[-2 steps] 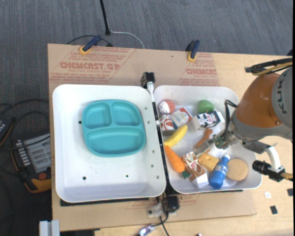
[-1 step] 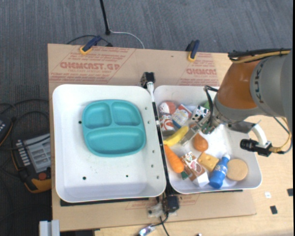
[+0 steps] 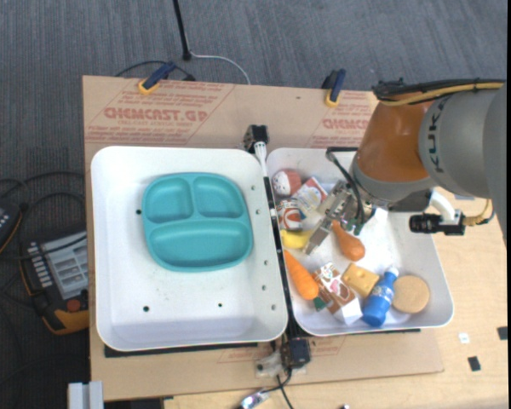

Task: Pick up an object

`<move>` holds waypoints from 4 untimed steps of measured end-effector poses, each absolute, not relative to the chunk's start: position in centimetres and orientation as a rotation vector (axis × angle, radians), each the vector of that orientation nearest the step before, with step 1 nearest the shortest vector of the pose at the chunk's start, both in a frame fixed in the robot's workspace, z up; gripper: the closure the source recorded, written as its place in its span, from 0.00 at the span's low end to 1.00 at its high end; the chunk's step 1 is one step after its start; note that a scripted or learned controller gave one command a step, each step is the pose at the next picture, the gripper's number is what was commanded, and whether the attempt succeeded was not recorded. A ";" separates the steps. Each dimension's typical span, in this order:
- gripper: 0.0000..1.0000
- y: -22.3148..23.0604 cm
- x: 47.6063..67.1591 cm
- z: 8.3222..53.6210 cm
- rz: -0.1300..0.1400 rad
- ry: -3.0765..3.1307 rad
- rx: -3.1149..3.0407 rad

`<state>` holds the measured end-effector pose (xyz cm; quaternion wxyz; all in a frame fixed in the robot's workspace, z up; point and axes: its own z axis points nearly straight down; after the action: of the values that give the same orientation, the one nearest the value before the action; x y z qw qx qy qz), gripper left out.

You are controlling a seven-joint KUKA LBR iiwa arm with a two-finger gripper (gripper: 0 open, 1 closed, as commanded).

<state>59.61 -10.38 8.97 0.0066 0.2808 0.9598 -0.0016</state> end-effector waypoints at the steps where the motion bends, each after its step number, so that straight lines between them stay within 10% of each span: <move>1: 0.00 -10.9 59.0 9.0 -0.001 3.107 0.331; 2: 0.00 -13.3 54.9 9.0 -0.002 3.121 -0.107; 4: 0.00 -11.8 57.6 8.9 -0.006 3.077 -0.571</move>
<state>57.57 -11.82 8.95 0.0059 -0.1825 0.9832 -0.0020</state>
